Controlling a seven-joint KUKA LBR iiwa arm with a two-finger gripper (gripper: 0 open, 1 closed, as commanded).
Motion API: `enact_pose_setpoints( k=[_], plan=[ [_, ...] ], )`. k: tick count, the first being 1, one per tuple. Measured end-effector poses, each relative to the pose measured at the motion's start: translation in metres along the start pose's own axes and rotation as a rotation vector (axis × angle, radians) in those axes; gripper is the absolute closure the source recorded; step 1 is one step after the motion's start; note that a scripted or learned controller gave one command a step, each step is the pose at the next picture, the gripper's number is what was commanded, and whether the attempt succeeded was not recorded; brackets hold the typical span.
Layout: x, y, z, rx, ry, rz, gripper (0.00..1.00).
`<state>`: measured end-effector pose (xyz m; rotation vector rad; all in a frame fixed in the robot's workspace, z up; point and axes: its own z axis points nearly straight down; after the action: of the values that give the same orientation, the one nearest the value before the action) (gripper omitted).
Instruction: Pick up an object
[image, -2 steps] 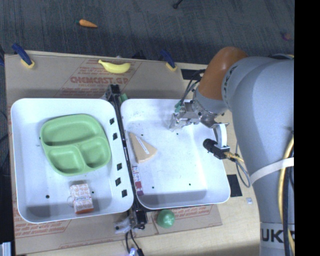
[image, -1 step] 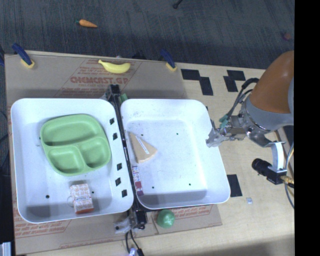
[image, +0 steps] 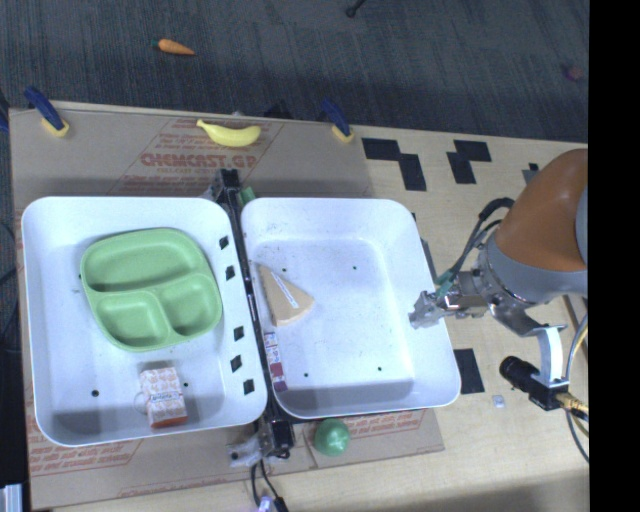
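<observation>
- Two shallow white bins sit side by side on a tan surface (image: 470, 460), seen from above at a slant
- The left bin (image: 40, 300) holds a green divided plate (image: 150, 288) with three compartments, lying near the bin's middle
- Below the plate, near the left bin's front wall, lies a small red and white packet (image: 163, 396), apart from the plate
- The right bin (image: 400, 380) holds a tan wedge-shaped object (image: 282, 296), lying close to the bin's left wall
- The arm (image: 545, 225), grey with an orange band, reaches in from the right side of the view
- Its jaws (image: 428, 310) hang at the right bin's right rim, well apart from the wedge; whether they are apart or together cannot be told, and nothing is seen between them
- A yellow banana (image: 230, 132) lies on the cardboard behind the bins
- A green ball (image: 331, 437) rests on the surface just in front of the right bin
- A small orange object (image: 176, 46) lies on the dark floor beyond the surface
- Blue clamps (image: 46, 112) grip the cardboard's far edge
</observation>
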<state>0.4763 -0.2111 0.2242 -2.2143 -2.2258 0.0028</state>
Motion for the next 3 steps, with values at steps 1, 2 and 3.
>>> enact_pose_setpoints(
  k=[1, 2, 3],
  plan=[
    [0.0, 0.017, -0.019, -0.001, 0.001, 0.0, 1.0],
    [0.0, 0.027, 0.132, -0.002, 0.0, -0.002, 1.0],
    [0.0, 0.001, 0.132, -0.001, 0.0, -0.002, 1.0]
  ],
)
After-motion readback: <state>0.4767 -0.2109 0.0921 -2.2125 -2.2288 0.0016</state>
